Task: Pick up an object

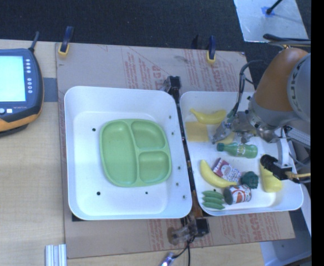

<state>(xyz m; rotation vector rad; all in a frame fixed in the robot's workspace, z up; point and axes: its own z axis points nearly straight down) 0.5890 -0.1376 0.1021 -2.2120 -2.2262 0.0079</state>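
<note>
Grey two-finger gripper [224, 131], jaw state indiscernible, low over the right white bin's [287, 205] far-left corner beside a yellow plastic banana [208, 116]; a centred, vertical descent would likely favour a grasp.

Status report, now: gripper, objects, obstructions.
Gripper low in right bin, beside upper banana and green bottle; nothing seen held. Toys crowded close together. Green tray alone in left bin.

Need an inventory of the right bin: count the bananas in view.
2, maybe more. One banana lies at the right bin's far edge, left of the gripper; another banana lies nearer, beside the red packet. The arm may hide others.
</note>
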